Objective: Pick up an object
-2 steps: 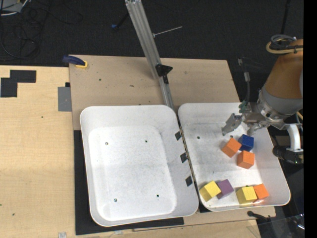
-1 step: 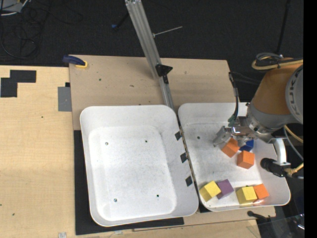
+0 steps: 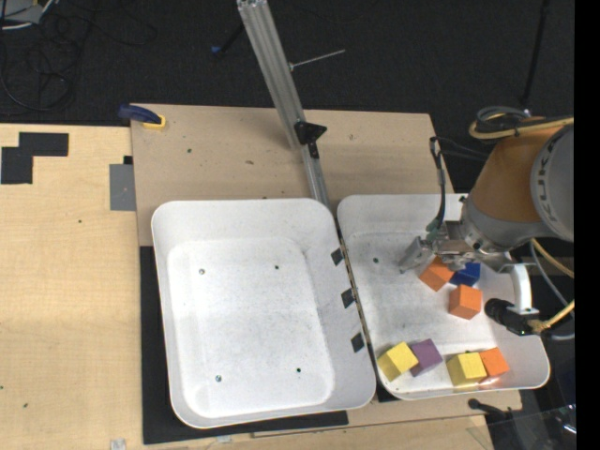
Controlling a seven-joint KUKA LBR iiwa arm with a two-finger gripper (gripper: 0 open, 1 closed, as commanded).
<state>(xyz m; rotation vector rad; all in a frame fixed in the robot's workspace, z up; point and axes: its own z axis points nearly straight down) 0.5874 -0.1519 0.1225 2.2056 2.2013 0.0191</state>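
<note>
My gripper (image 3: 424, 254) hangs low over the right bin (image 3: 375, 223), near its middle, below the grey and orange arm that reaches in from the right. An orange block (image 3: 435, 276) lies right under the gripper's lower edge, and I cannot tell whether they touch. A blue block (image 3: 467, 273) sits just right of it, partly hidden by the wrist. Another orange block (image 3: 464, 301) lies slightly nearer the front.
Along the right bin's front edge lie a yellow block (image 3: 397, 359), a purple block (image 3: 426, 353), a second yellow block (image 3: 466, 368) and an orange block (image 3: 493, 362). The left bin (image 3: 244, 298) stands beside it. A slanted metal bar (image 3: 281, 82) rises behind the bins.
</note>
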